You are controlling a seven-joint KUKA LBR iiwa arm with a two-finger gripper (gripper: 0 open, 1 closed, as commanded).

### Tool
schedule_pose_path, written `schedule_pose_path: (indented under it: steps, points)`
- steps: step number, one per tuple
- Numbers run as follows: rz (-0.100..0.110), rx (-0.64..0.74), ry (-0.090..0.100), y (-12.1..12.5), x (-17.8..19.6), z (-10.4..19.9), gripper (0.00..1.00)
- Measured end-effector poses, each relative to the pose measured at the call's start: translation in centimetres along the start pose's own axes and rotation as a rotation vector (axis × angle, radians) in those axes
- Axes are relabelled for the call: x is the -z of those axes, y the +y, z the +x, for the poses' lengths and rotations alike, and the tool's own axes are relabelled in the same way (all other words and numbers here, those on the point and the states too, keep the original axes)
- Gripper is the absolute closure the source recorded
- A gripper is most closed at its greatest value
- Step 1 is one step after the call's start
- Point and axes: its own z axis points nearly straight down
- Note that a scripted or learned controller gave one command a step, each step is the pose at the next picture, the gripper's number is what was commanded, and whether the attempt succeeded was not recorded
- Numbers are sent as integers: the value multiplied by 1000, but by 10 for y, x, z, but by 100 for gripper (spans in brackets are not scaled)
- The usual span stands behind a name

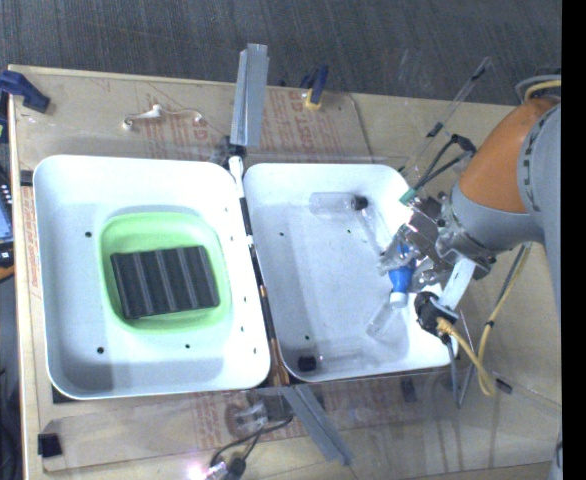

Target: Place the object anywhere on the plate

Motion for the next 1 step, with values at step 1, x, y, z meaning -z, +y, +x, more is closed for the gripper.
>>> schedule_pose_path:
  steps: [1]
  points:
    - [0, 0, 0, 0, 0, 0, 0]
